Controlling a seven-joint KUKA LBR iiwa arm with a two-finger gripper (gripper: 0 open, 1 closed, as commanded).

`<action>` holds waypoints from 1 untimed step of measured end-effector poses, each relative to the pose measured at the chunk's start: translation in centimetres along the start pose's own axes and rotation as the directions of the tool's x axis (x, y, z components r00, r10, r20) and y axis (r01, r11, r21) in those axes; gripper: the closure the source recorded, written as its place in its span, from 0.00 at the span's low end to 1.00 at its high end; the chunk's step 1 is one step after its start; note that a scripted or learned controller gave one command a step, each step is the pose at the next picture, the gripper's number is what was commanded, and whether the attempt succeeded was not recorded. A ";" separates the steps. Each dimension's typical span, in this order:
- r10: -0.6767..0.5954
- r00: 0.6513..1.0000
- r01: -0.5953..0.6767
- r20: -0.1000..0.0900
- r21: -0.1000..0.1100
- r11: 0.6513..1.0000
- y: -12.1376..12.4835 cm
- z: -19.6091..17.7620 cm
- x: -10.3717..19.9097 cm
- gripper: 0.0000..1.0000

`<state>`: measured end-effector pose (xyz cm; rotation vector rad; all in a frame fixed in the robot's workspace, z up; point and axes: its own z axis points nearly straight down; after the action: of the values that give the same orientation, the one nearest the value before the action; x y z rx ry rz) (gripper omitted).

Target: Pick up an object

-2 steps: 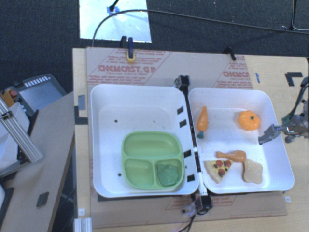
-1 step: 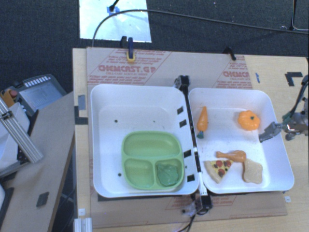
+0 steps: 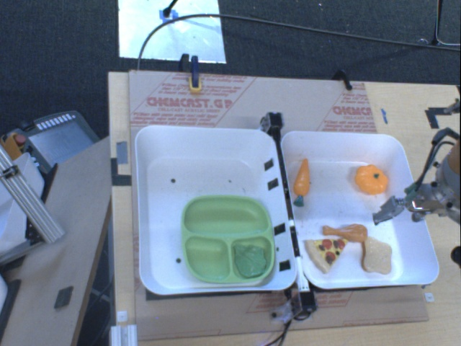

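The right bin (image 3: 414, 265) holds several toy foods. An orange carrot (image 3: 302, 178) lies near its left wall. A round orange pumpkin (image 3: 371, 179) sits at the back right. A brown drumstick (image 3: 346, 231), a pizza slice (image 3: 326, 251) and a tan bread slice (image 3: 377, 255) lie toward the front. My gripper (image 3: 387, 211) reaches in from the right, hanging low over the bin's right side. It is below the pumpkin in the view and just above and right of the drumstick and bread. I see nothing held in it.
The left bin (image 3: 166, 164) carries a green divided plate (image 3: 216, 222) with a green lump (image 3: 251, 259) in its right front compartment. A black divider strip (image 3: 283, 193) runs between the bins. A grey bench (image 3: 65, 215) stands at the left.
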<state>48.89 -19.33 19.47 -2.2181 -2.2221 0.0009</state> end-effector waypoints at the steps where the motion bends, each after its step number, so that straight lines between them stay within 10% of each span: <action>1: 0.001 1.000 -0.001 0.000 0.001 1.000 0.3 6.0 -0.6 0.00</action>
<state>49.17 -19.96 13.47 -2.2187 -2.2205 0.0018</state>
